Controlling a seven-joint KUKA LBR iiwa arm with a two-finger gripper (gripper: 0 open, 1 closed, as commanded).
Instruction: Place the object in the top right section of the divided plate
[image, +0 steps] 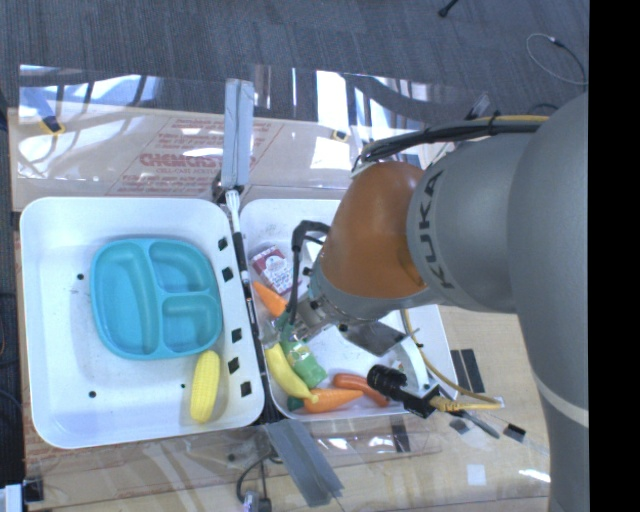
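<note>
Claw (292, 330), state cannot be told, hangs over toy food (300, 375) in the right bin (430, 320); blue plate (155, 297) lies at nine o'clock.

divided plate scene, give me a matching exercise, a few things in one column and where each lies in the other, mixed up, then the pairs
Things:
1. divided plate
2. corn cob
3. banana
4. arm

Places:
A. in the right bin, among the toy food
B. over the right bin, reaching in from the view's right
C. in the left bin, near its middle
D. in the left bin, just below the plate's lower right corner

Pairs: 1-C, 2-D, 3-A, 4-B
</note>
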